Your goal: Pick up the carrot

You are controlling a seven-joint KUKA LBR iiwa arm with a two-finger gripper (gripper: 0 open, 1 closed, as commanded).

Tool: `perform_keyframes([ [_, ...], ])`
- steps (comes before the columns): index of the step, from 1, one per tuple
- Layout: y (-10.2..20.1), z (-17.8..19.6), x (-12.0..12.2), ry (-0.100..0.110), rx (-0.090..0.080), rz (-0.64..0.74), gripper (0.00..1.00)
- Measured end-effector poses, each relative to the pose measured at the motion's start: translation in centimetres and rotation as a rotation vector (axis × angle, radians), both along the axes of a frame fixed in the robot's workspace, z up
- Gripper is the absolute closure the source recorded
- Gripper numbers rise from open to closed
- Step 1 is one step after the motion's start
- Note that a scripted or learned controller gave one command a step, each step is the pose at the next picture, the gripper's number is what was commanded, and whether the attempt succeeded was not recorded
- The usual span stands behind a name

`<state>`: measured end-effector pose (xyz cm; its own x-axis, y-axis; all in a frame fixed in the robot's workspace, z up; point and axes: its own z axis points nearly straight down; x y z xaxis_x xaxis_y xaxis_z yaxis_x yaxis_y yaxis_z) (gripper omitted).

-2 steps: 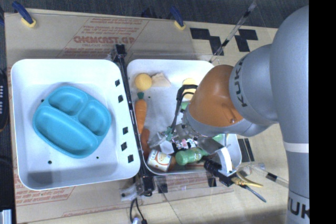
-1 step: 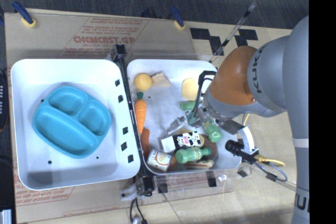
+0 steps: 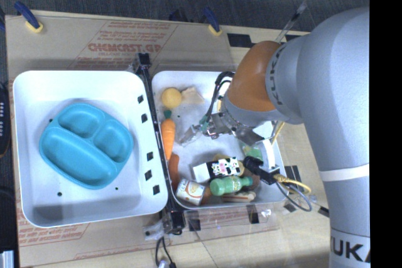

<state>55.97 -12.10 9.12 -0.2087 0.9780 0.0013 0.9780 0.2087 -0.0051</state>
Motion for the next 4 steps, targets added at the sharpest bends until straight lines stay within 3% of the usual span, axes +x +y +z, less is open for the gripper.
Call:
perform_keyframes([
  [1, 1.5, 0.1, 5.1, -0.001, -0.002, -0.186, 0.0],
  [2, 2.8, 0.1, 4.7, 0.0, -0.005, -0.42, 0.0],
  [3, 2.9, 0.0, 3.2, 0.005, -0.006, -0.494, 0.0],
  [4, 3.0, 0.9, 3.2, 0.012, -0.003, -0.487, 1.0],
])
